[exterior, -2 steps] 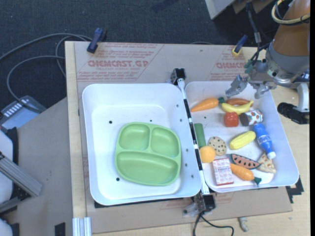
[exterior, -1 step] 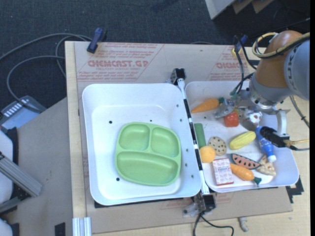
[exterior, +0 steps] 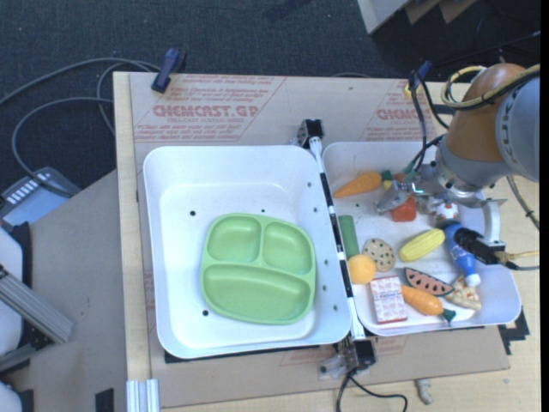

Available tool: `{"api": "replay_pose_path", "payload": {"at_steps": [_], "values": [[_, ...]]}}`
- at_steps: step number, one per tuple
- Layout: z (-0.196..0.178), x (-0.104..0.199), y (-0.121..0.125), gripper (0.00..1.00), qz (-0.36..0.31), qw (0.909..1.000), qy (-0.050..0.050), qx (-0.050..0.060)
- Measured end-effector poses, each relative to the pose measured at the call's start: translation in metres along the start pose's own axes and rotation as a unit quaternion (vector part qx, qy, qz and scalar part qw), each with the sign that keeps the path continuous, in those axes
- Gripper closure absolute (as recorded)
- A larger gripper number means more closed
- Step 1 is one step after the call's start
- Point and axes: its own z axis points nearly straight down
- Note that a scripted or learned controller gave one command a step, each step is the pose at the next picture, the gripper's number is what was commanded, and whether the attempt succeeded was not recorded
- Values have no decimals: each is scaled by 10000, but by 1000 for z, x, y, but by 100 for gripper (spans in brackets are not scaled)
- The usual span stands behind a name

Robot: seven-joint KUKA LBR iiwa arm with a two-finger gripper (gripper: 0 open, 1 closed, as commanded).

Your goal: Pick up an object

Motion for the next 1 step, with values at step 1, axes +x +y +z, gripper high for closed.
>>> {"api": "replay_pose_path", "payload": {"at_steps": [1], "values": [[-10,0,1,100,2,10000,-2,-13]]}}
